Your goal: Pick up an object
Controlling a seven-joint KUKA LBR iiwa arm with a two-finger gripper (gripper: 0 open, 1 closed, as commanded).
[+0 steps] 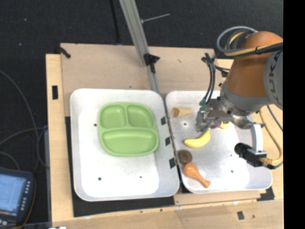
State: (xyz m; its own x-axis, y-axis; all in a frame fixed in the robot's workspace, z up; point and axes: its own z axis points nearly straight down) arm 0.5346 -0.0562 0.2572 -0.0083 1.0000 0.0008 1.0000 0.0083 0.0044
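In the right bin [248, 175] lie a yellow banana [197, 140], a tan cone-shaped piece [181, 112], a brown round piece [184, 156] and an orange-brown drumstick [195, 172]. My gripper [204, 123] hangs low over the bin, just above the banana's upper right end. A small purple-and-yellow object [223, 125] peeks out beside the wrist, mostly hidden by the arm.
The left bin [86, 175] holds a green divided plate [128, 130]. A metal pole [136, 25] slants up from the bench behind the bins. A black fitting [248, 152] on the arm hangs over the right bin's right side. A tablet [14, 194] sits at bottom left.
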